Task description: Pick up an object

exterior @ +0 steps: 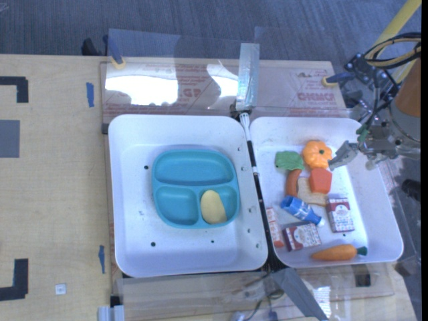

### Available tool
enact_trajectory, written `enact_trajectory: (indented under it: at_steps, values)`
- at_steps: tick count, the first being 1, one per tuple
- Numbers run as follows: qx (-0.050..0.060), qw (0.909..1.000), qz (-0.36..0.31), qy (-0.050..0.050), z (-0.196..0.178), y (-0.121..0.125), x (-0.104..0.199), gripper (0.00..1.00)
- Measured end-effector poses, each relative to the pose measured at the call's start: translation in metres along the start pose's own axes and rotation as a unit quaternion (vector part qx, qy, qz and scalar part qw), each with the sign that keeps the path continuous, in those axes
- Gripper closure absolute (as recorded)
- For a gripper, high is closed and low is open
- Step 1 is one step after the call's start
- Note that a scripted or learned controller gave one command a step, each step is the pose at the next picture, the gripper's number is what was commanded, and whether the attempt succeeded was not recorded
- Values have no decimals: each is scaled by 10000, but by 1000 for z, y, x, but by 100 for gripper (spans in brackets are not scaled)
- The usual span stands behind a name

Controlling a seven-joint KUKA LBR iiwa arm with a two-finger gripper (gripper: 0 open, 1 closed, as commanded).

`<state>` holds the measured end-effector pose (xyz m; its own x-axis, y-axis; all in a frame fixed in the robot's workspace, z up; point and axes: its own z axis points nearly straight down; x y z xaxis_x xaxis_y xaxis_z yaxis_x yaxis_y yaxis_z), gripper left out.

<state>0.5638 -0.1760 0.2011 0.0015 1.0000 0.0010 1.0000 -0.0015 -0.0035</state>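
Camera view: claw (342,158) spread apart beside orange pumpkin (315,154), red block (320,180) below.

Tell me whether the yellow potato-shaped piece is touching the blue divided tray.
Touching. The camera view shows the yellow piece lying inside the blue tray's lower right compartment, resting on its floor against the divider.

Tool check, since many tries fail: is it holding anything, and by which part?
Nothing is held. The tool hangs above the right bin, close beside the orange pumpkin, with nothing between its fingers.
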Motion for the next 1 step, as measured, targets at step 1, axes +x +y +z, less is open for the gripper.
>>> enact_trajectory:
  at_steps: [1]
  values:
    - [-7,9925,-1219,-6,85,75,6,0]
